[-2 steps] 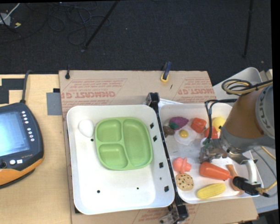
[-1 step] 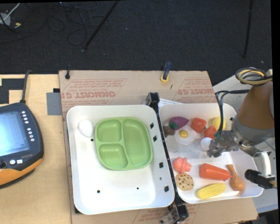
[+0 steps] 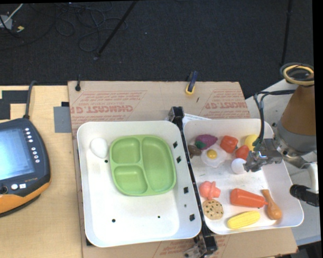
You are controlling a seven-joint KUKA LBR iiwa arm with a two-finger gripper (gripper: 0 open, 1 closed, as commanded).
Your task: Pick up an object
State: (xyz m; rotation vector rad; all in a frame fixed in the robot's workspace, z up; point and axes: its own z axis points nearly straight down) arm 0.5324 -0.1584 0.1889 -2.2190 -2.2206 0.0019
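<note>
Two bins: end effector (image 3: 253,163), grip state unclear, hangs at right bin's (image 3: 294,214) crowded right edge beside white ball (image 3: 237,166).

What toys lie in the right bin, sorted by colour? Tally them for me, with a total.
Yellow toys: 2
White toys: 2
Red or orange toys: 3
Brown or tan toys: 3
Pink toy: 1
Purple toy: 1
Total in the right bin: 12
</note>
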